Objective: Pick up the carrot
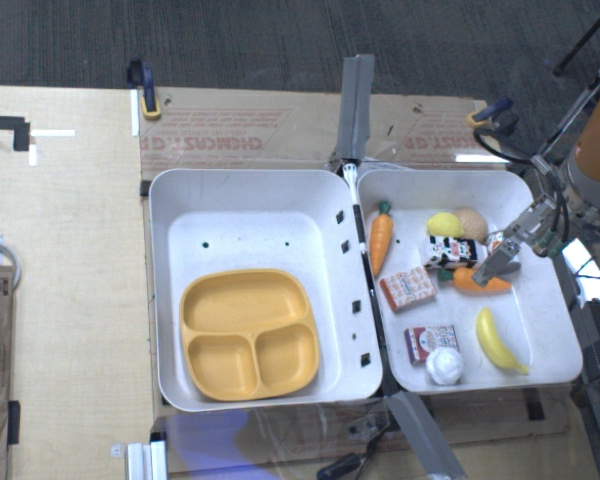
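An orange carrot [380,242] with a green top lies along the left wall of the right bin [550,298], its leafy end pointing to the back. My gripper [501,262] reaches in from the right and hangs low over the bin's right middle, well to the right of that carrot. Just below the gripper tip lies a second orange, carrot-like piece [477,283], partly covered by the gripper. Whether the gripper touches it cannot be made out.
The right bin also holds a yellow lemon [443,225], a beige round item [471,220], a black-and-white carton [452,253], a red-and-white box [408,288], a banana [500,341], a small red box [421,344] and a white ball [445,366]. In the left bin [240,203] sits a yellow divided plate [248,332].
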### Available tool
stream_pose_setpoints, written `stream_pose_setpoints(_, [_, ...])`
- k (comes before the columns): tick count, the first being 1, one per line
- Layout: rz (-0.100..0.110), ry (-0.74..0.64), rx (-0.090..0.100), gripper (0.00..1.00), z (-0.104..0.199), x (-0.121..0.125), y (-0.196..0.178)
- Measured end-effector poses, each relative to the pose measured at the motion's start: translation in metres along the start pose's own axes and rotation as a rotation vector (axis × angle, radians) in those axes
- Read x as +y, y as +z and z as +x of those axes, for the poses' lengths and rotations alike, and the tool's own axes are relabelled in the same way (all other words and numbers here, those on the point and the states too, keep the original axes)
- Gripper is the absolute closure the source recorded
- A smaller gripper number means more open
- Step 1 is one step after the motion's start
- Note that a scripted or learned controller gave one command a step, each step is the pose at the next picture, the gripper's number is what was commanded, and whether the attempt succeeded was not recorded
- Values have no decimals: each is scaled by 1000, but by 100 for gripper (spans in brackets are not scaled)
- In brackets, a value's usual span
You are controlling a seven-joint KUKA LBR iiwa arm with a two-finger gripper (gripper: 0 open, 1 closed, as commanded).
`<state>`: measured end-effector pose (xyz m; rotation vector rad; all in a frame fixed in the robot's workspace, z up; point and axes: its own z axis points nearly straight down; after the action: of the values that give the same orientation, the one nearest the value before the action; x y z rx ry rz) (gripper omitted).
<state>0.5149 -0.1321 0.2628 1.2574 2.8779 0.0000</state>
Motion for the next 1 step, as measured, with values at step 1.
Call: stream_pose_setpoints(1, [0, -171, 0, 0, 0, 51, 5])
